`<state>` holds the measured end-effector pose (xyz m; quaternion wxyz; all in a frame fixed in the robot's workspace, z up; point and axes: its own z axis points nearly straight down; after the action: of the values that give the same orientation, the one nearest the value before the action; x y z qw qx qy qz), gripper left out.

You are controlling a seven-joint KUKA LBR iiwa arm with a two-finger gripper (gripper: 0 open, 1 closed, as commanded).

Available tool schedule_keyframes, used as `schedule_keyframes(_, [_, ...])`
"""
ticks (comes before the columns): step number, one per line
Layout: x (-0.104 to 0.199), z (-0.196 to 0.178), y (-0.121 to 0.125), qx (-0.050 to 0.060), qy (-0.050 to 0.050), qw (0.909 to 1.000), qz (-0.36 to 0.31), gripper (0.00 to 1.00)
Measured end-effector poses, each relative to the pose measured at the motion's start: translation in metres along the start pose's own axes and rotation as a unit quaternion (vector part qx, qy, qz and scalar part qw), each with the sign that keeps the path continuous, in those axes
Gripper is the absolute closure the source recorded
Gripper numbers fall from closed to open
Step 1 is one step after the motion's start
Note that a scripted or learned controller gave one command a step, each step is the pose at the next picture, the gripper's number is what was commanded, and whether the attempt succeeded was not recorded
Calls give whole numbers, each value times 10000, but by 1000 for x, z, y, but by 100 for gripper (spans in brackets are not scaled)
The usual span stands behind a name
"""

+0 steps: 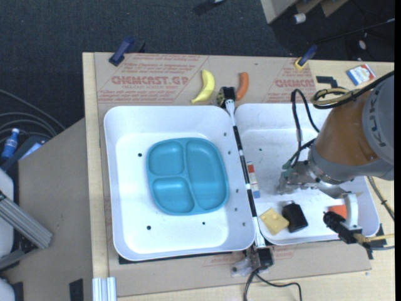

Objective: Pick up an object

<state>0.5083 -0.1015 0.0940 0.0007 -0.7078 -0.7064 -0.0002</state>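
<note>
In the right bin (269, 130), a yellow wedge (270, 221) lies near the front left corner. A small black block (294, 217) lies tilted just to its right, touching or nearly touching it. A small orange object (338, 211) peeks out farther right, partly hidden by the robot's wrist. My gripper (291, 184) hangs low over the bin's middle, just behind the black block, and I see nothing held in it. The arm's orange band (348, 130) covers the right part of the bin.
The left bin (125, 218) holds a blue divided plate (187, 175) in its middle. Behind the bins, a yellow banana (204, 87) and an orange carrot (242, 85) lie on the bench. A blue clamp (121, 52) sits at the bench's far left corner.
</note>
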Motion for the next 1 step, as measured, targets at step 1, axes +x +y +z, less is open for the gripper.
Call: schedule_keyframes(1, [21, -152, 11, -8, -7, 10000, -12, 100])
